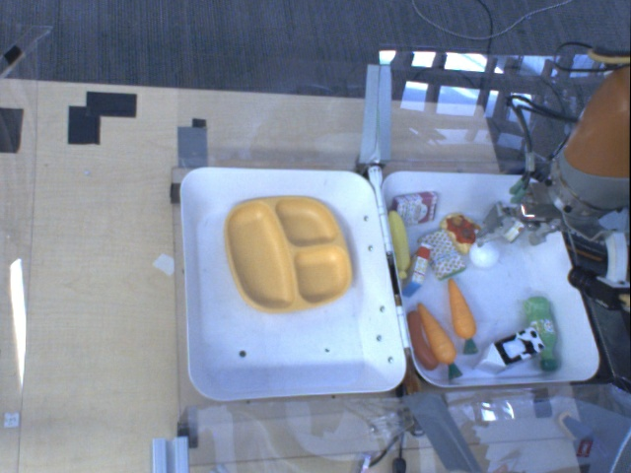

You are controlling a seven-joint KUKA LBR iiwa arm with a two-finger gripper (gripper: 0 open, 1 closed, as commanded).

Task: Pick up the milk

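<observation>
Where arm enters, claw low, milk apart.

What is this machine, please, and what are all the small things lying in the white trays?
This is one picture from a camera fixed above a wooden bench, looking down at a slant. The grey robot arm with an orange band reaches in from the right. Its small metal two-finger gripper hangs over the right shallow white bin.

The left shallow white bin holds a yellow plastic plate with three compartments.

The right bin holds toy food: two orange carrots, a yellow corn cob, a small white ball, a green bottle, and the black-and-white cow-patterned milk carton near the bin's front edge.

I see nothing between the gripper's fingers; the milk lies apart from it.
</observation>
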